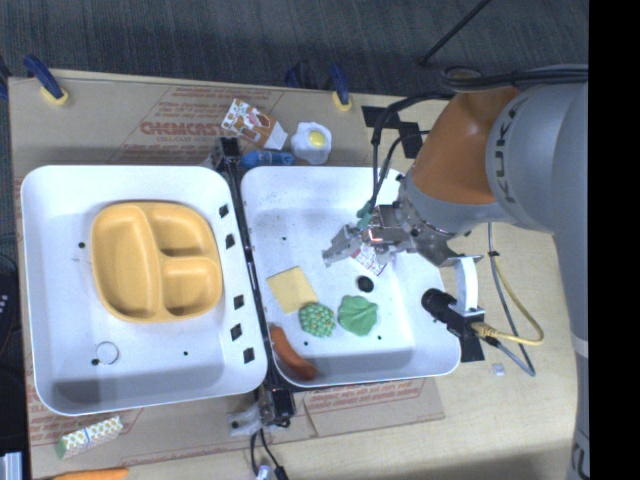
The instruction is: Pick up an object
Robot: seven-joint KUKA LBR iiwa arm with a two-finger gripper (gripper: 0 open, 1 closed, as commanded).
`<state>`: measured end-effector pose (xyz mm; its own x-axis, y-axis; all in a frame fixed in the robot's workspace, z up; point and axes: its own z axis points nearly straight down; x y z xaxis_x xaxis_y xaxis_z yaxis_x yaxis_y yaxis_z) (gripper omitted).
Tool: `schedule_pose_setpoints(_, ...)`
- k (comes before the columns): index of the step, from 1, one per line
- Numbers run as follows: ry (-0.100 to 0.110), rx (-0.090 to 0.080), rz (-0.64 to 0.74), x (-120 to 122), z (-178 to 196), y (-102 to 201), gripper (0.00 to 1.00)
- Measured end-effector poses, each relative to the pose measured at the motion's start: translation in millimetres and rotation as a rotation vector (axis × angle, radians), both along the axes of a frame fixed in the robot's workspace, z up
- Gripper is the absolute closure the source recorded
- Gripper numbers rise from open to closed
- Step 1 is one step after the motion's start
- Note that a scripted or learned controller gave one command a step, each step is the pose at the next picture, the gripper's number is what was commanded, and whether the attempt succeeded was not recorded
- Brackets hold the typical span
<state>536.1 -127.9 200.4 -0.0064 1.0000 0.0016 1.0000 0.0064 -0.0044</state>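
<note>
The claw [352, 250] hangs low inside the right bin [300, 190], near its middle; whether it stands apart or together I cannot tell, since metal and cable blur into one shape there. Nothing shows clamped in it. Its place suggests a descent toward the cluster of small toys, each a fair candidate for the pick. Taking the claw as landmark: a green leafy piece [358, 314] lies just below it, a green dotted ball [317, 320] below and to the left, a yellow slice [291, 289] left of that, an orange sausage [291, 356] farther down by the rim. The yellow divided tray [157, 259] rests well left, in the left bin [50, 268].
</note>
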Motion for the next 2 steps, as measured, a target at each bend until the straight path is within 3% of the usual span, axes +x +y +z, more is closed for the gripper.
schedule_pose_setpoints(1, -0.002, -0.001, 0.149, 49.5, -49.5, -38.9, 0.00)
schedule_pose_setpoints(2, -0.009, 0.001, 0.212, 52.9, -104.1, -73.8, 0.00)
